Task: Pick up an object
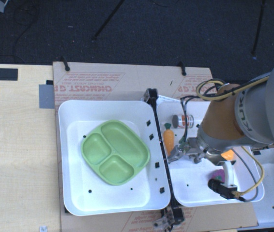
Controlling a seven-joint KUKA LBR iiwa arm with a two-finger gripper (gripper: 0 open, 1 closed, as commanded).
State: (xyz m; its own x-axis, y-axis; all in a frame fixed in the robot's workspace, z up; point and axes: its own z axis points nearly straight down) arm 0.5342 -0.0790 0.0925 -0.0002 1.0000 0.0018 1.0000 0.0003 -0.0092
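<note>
The toy carrot (168, 139) is the nearest candidate for the pick. It lies in the right bin (190, 197), close against the divider between the two bins, orange body running roughly along that divider with a small green top at its far end. Just beyond it, toward the bin's back wall, a small can-like item (184, 121) with a red and white label lies on its side, near the carrot but apart from it.

The gripper (183, 150) sits low in the right bin, just beside the carrot's near end. Whether its fingers are open or closed cannot be told, since the metal parts blur together under the wrist; nothing is visibly held between them.

To do the step well, the arm likely needs to centre over the carrot's middle instead of its tip, and turn the grip so it closes across the narrow width. The divider wall is the main hazard: a finger on that side has little room and may catch the rim or push the carrot sideways.

Further out, a purple object (218, 174) lies partly hidden beneath the arm. The left bin (74, 178) holds a green divided plate (115, 152), well apart from the work.
</note>
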